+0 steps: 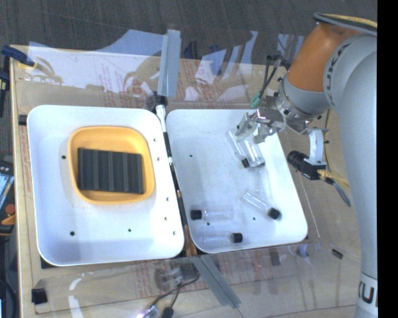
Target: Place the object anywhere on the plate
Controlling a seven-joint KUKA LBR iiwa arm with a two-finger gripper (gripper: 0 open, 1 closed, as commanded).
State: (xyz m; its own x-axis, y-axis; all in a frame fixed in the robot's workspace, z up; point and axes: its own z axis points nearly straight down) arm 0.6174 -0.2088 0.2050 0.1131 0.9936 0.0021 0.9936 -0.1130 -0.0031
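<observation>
Three small clear plastic vials with black caps lie in the right white bin [288,227]: one near its front-left corner [209,214], one against the front edge [222,238], and one toward the front-right corner [260,205]. A fourth clear vial [251,152] sits higher up, toward the bin's back-right part, directly under the two-finger gripper [253,132]. The vial looks to be between or just below the fingertips, but its transparency makes it impossible to tell whether the claw is clenched on it or merely standing over it.

The yellow rounded plate with a dark ribbed centre [110,162] rests in the middle of the left white bin [46,237], well apart from the vials.

This reads as the pick step: the gripper is down at an object and the plate carries nothing loose yet. The next move likely calls for a confirmed grip, a lift clear of the divider between the bins, travel leftward over the plate, and a low release so the round vial does not roll off.
</observation>
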